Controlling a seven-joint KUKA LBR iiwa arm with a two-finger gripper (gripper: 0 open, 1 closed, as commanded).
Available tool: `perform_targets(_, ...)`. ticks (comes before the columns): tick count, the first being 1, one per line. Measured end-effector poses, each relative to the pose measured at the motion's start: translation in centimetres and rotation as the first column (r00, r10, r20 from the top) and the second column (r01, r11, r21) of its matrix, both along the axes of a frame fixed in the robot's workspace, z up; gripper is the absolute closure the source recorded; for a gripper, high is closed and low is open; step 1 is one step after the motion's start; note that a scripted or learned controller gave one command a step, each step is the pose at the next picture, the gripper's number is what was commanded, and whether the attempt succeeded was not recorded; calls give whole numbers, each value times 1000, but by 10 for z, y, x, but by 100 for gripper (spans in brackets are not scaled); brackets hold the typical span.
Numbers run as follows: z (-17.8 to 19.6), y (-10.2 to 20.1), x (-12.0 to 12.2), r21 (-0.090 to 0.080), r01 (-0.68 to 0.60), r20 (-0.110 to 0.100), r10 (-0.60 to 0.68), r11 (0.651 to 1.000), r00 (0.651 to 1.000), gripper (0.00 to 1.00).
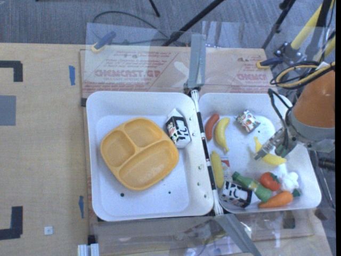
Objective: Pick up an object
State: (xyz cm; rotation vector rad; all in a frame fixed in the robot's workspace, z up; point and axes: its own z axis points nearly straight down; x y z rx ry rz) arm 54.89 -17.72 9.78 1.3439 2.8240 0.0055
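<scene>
Camera view, and here is your bench: 2 white bins side by side. The left bin carries a yellow divided plate with 3 compartments, and a small black-and-white carton leans at the plate's upper right corner, close to the wall between the bins.

Over to the right bin, where you have the crowd. A red sausage lies just beside a banana near the dividing wall, and a yellow corn cob sits below them. A red-and-white wrapped piece rests toward the far side. At the near edge, a second black-and-white carton touches a green bottle, with a tomato, a carrot and a white lumpy toy bunched up right of it.

Your arm comes in from the right, orange band up high. The gripper is down in the right bin, right over a yellow piece lying at mid-bin. Whether its fingers are apart or closed, I cannot tell from this angle, and nothing reads as held.
</scene>
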Motion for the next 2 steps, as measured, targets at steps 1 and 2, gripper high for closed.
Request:
perform_targets(1, 32, -8, 4, 2, -27, -9, 27, 1000, 1000, 100)
perform_targets(2, 96, 26, 69, 2, -62, -10, 62, 998, 998, 100)
